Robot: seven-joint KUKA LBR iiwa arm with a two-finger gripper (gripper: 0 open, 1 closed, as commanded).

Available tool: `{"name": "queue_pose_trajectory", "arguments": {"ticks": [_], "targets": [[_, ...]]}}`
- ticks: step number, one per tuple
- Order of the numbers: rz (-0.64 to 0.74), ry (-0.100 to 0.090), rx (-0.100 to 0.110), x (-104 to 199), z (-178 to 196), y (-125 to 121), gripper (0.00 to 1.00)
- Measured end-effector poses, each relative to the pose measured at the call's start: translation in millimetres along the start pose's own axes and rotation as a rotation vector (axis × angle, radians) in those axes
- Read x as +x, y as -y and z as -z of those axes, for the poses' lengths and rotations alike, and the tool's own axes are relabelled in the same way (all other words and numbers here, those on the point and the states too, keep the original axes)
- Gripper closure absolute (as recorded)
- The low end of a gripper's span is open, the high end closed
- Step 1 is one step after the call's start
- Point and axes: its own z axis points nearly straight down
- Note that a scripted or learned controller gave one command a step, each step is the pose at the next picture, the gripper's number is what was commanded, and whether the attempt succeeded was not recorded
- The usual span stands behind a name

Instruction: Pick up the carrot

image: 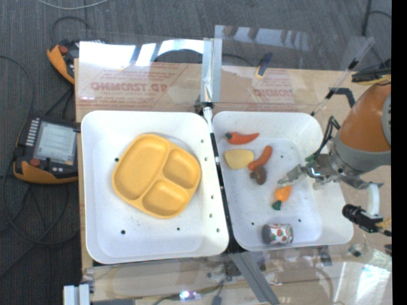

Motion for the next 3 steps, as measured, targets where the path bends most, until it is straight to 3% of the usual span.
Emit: {"name": "queue_pose_trajectory", "arguments": {"ticks": [1,2,3], "targets": [[0.166,0.006,-0.011,-6,-43,-11,0.00],[0.166,0.007,-0.018,-5,-33,-14,1.00],[0.238,0.001,-0.002,77,73,27,1.00]]}}
